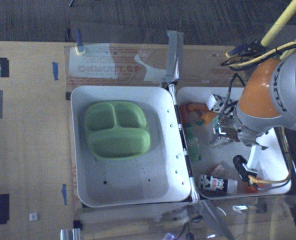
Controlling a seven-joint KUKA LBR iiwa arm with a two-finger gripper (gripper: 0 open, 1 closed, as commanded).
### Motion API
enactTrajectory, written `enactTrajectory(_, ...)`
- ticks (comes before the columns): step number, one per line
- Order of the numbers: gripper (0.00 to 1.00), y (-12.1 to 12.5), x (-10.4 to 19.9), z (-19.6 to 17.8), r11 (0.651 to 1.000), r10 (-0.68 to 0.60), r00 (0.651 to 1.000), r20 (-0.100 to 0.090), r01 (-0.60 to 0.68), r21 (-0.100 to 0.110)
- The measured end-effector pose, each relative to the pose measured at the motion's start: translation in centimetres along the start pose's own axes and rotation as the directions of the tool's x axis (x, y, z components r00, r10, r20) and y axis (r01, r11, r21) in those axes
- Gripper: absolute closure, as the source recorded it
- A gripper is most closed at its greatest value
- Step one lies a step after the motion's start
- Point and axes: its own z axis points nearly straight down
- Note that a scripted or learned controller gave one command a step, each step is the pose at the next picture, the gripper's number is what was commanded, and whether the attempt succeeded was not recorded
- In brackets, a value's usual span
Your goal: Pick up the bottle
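Currently the gripper hangs over the middle of the right bin, finger state indeterminate. The bottle (cow-patterned label) lies on its side along that bin's near edge, uncontacted. A green divided plate occupies the left bin.

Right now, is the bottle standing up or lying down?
Lying down: the bottle rests on its side along the right bin's near wall.

Green tray, cow-spotted bottle
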Motion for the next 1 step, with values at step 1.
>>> enactTrajectory(1, 1.0, 0.06, -0.03, -0.7, 1.0, 0.0, 1.0, 0.0, 0.0, 0.003)
